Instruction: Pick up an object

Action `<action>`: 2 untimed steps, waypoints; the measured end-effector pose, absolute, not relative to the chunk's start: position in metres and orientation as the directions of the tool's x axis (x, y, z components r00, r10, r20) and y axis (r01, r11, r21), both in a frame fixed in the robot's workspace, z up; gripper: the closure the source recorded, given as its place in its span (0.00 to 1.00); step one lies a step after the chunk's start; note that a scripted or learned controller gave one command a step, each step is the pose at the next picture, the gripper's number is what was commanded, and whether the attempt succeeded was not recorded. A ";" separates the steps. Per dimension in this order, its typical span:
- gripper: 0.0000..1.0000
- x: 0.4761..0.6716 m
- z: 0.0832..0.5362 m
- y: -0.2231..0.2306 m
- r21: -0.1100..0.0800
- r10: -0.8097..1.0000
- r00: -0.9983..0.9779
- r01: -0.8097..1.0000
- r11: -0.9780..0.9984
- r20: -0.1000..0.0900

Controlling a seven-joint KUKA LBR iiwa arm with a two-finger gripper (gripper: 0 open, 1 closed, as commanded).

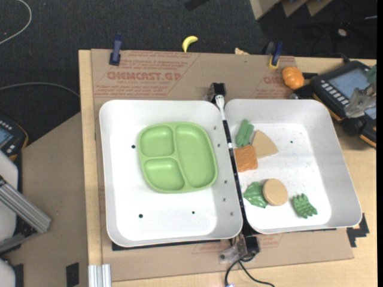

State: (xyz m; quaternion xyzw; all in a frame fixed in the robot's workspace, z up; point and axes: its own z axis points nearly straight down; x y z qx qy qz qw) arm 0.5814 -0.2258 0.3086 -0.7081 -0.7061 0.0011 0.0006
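Note:
In the right bin (314,139) lie several toy foods. A green leafy piece (244,133) sits near the bin's left wall, with a tan wedge (264,144) beside it. Just below them rests an orange block (246,159). Nearer the front are a second green leafy piece (255,195), touching a tan round disc (276,191), and a small green piece (304,205) to their right. The left bin (119,130) holds a light green divided plate (178,157) with three compartments.
Both bins rest on a brown board (149,76) held by blue clamps (115,51). An orange toy (292,76) and a black pendant (344,91) lie past the right bin's far corner. A yellow banana toy (190,42) lies behind the board.

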 end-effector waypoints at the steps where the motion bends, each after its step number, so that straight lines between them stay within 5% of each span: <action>1: 1.00 0.555 0.281 -0.175 -0.005 1.000 -0.004 1.000 0.004 0.003; 2: 1.00 0.490 0.204 -0.108 -0.014 1.000 -0.004 1.000 0.004 0.006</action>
